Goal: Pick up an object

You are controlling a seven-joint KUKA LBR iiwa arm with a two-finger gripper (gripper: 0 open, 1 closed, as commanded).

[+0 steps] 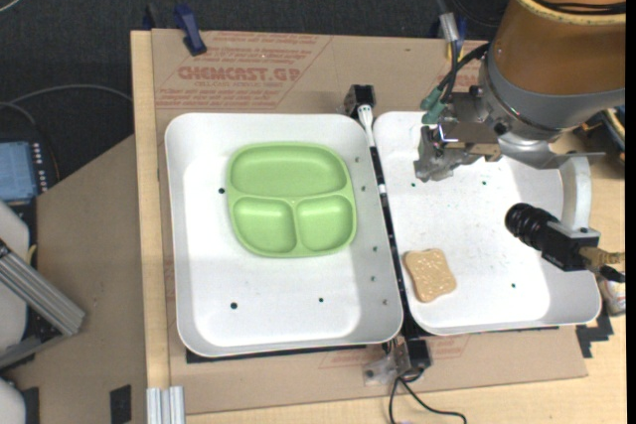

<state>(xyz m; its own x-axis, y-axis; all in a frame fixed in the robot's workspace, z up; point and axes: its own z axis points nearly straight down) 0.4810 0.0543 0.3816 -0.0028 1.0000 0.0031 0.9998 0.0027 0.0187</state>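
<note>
Desk (258,89), right bin (497,243): tan biscuit-like piece (429,274), likely light, stiff, crumbly; pinch across sides. Gripper (434,162) well apart; open or closed, cannot tell.

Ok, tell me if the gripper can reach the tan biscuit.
Probably yes: the tan biscuit lies alone in the right bin, nothing on it, and the gripper hangs over that same bin.

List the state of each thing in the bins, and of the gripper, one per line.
Green three-compartment plastic plate: flat, right way up, compartments empty, in the left white bin.
Tan squarish biscuit: lying flat near the right white bin's lower-left corner in view, ungrasped.
Gripper: over the right bin's upper-left part in view, apart from the biscuit.
</note>
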